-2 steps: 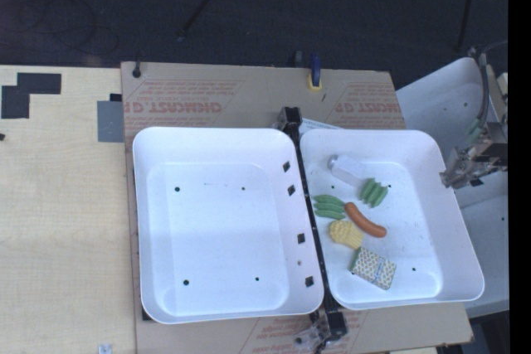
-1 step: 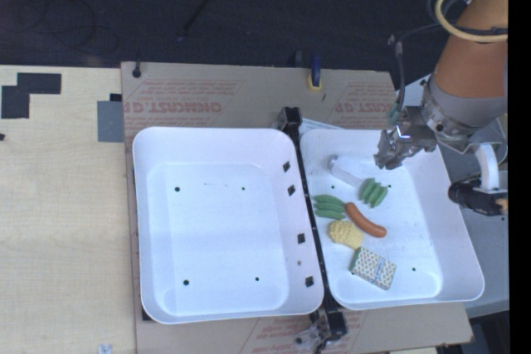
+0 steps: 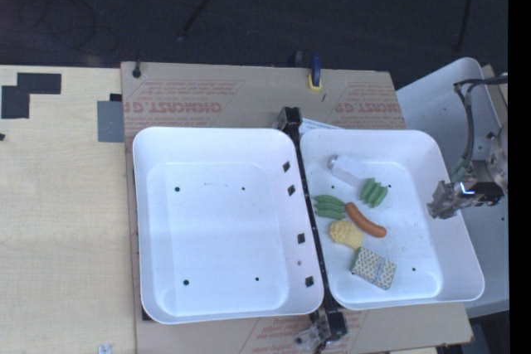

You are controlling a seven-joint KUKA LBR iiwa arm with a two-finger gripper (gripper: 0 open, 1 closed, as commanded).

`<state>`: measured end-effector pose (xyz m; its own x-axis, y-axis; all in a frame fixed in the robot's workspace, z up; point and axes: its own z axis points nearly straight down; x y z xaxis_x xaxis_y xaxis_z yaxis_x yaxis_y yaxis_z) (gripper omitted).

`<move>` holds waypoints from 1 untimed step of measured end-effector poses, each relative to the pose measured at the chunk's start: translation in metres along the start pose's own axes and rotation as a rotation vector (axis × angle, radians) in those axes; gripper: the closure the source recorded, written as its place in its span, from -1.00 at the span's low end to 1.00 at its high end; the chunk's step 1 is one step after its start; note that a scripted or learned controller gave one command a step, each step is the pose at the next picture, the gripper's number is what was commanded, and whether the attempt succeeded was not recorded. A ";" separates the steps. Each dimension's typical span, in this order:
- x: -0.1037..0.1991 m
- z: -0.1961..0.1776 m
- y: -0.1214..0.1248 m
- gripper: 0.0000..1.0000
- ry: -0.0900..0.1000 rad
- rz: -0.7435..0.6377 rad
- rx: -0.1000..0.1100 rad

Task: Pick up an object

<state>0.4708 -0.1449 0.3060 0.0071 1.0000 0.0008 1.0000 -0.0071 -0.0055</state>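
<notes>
Gripper (image 3: 445, 203): right edge of frame, over the right rim of the right bin (image 3: 452, 178); grip state can't tell, nothing visibly held.
Objects: clustered mid-right bin, well apart from gripper.
Sausage (image 3: 365, 220): orange, diagonal, centre of cluster.
Green beans (image 3: 328, 206): just left of sausage.
Green pepper (image 3: 374, 193): upper right of sausage.
Corn (image 3: 345, 234): yellow, below sausage, touching.
Sponge (image 3: 372, 268): patterned block, lower centre of bin.
White block (image 3: 348, 170): top of cluster.
Left bin (image 3: 149, 178): left of centre, beside right bin.
</notes>
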 end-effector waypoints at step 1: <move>0.072 -0.009 0.067 1.00 0.000 -0.015 -0.006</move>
<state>0.5378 -0.0738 0.3142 -0.0074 1.0000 0.0006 1.0000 0.0074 0.0010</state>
